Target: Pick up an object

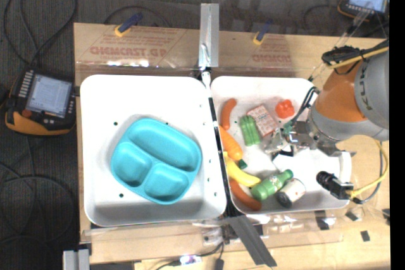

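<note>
The right bin (304,88) holds several toy foods. At its left side lie a red-orange sausage (227,112), a green pickle (249,130), an orange carrot (233,146) and a yellow banana (244,175). A pink box (260,118) and a small red pepper (285,109) sit toward the back. A green bottle (273,183) and a dark-ended can (291,191) lie near the front. My gripper (280,140) is low in the middle of this bin, just right of the pink box and above the bottle. Nothing can be made out in its grasp.
The left bin (101,199) carries a blue divided plate (156,159). A metal divider (209,28) rises between the bins at the back. Handheld pendants lie at the far left (41,101) and top right (364,2). Cables trail beside the arm (348,110).
</note>
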Motion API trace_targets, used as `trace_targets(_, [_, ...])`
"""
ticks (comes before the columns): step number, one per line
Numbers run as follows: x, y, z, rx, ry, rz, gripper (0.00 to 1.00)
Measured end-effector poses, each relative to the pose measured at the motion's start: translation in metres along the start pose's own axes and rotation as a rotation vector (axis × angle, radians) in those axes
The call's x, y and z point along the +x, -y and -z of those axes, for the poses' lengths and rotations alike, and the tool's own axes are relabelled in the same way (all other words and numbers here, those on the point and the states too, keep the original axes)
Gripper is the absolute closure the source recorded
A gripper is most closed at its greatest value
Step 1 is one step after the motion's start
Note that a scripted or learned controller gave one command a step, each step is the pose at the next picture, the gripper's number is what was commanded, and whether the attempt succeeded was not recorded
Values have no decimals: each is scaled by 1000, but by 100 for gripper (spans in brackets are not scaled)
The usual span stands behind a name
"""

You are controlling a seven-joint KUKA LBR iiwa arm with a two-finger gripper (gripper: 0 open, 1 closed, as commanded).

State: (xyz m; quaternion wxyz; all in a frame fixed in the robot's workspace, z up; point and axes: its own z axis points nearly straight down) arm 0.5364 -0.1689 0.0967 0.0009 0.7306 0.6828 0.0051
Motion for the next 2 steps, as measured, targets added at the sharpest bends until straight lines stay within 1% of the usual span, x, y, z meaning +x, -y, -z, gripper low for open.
trace_targets(1, [-21,-46,-6,-3,13,306,100])
trace_targets(2, [18,-35,105,12,4,318,100])
